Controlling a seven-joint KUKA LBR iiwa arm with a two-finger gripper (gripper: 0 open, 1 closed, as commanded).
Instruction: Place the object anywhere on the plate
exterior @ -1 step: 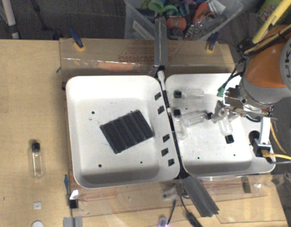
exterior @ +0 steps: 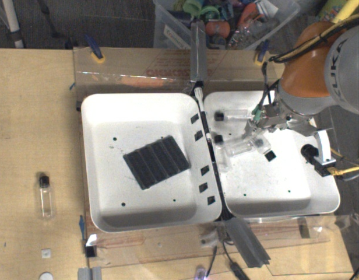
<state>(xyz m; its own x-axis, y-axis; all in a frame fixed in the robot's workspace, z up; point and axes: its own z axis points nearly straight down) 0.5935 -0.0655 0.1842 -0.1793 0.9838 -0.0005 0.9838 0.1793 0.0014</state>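
Note:
A black ribbed plate [exterior: 156,161] lies tilted in the middle of the left bin [exterior: 104,112]. In the right bin [exterior: 296,200] several clear vials with black caps lie close together: one [exterior: 240,147] near the bin's middle, with a black cap [exterior: 270,155] just to its right, one [exterior: 229,115] at the back left, and one [exterior: 218,139] by the divider. My gripper [exterior: 262,123] hangs low over the right bin's back half, directly above the middle vial. The clear plastic there blurs together, so I cannot tell whether anything is held.
The divider [exterior: 204,150] between the bins carries several small black tabs. Another clear vial [exterior: 45,195] lies on the wooden bench left of the bins. A box of colourful items [exterior: 226,7] stands behind the bins.

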